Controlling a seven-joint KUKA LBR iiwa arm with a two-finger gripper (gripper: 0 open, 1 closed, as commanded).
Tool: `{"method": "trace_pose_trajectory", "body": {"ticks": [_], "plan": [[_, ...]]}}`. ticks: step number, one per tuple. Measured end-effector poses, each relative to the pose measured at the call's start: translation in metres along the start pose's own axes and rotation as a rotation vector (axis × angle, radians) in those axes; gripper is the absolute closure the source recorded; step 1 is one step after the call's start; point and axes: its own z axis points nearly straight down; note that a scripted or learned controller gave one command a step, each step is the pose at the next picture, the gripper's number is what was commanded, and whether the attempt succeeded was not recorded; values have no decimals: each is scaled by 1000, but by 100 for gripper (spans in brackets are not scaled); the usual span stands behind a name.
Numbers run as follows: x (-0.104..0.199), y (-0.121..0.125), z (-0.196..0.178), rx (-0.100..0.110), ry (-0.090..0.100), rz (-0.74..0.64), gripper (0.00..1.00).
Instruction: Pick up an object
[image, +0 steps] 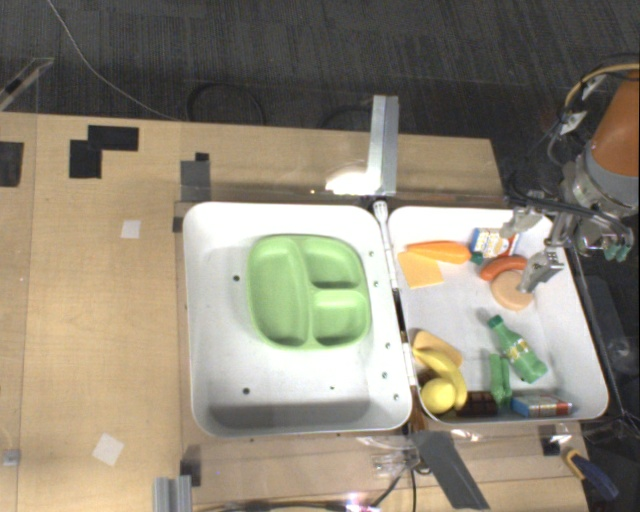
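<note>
Lying nearest in the right bin (590, 345), a yellow lemon (438, 396) is sitting well apart from the gripper (533, 252), whose spread, released fingers (545, 270) are hovering above a tan disc (513, 294).

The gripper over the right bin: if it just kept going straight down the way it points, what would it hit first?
Probably the tan disc just below the gripper, with a red piece beside it. Depth is unclear, so it might miss and meet the bin floor.
</note>
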Motion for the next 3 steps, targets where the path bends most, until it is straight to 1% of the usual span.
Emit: {"method": "trace_pose_trajectory", "body": {"ticks": [1, 2, 3], "plan": [[-5, -16, 149, 0, -3, 46, 0], [52, -2, 156, 0, -8, 162, 0], [-25, 31, 158, -3, -4, 250, 0]]}}
